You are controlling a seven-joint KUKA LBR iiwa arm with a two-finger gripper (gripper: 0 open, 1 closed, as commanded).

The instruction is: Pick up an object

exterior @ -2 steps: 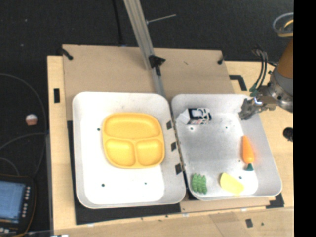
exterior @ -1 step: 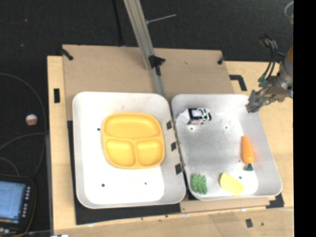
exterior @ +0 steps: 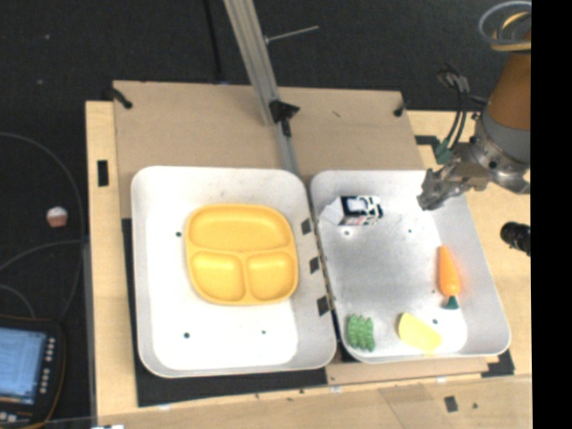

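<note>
Four objects lie in the right bin (exterior: pixel 465 329); hand (exterior: pixel 433 192) above its rim.

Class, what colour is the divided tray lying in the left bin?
Yellow: the divided tray with three compartments, seen clearly in the camera view from above.

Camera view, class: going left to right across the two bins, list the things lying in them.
Yellow divided tray → green toy → black-and-white object → yellow object → toy carrot.
</note>
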